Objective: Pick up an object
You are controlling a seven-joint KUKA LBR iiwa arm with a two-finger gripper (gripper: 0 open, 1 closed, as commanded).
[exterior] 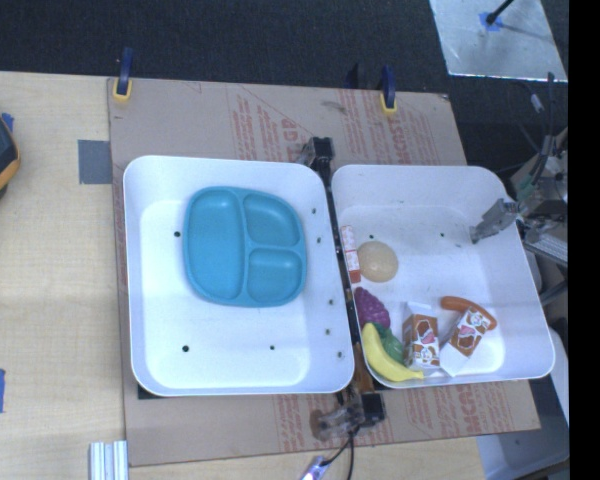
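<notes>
Look at the right bin (pixel 435 193): everything you could pick lies crowded into its near half. A pale round ball (pixel 377 262) sits close to the divider between the bins, with a purple bunch of grapes (pixel 372 308) just below it and a yellow banana (pixel 383 357) curving along the near left corner. Beside the banana stand two small brown-and-white cartons (pixel 421 339), and a reddish sausage (pixel 467 310) lies just above the one on the right. The far half of that bin is bare, so you have room to come down there without bumping anything.

The left bin (pixel 160 363) carries a blue divided plate (pixel 245 246), lying flat and well apart from the small things; it looks too broad and low for an easy pinch.

Your hand (pixel 492 221) shows at the right rim of the right bin, a grey piece reaching in from the edge, well apart from all the objects and with nothing between its tips. It is too small and blurred for you to judge whether the tips are apart or together; I cannot tell.

By my judgement the pick is not yet begun. The ball stands most alone, so it seems the safest target; the cartons and the sausage touch or nearly touch, and a grab there could shove neighbours about.
</notes>
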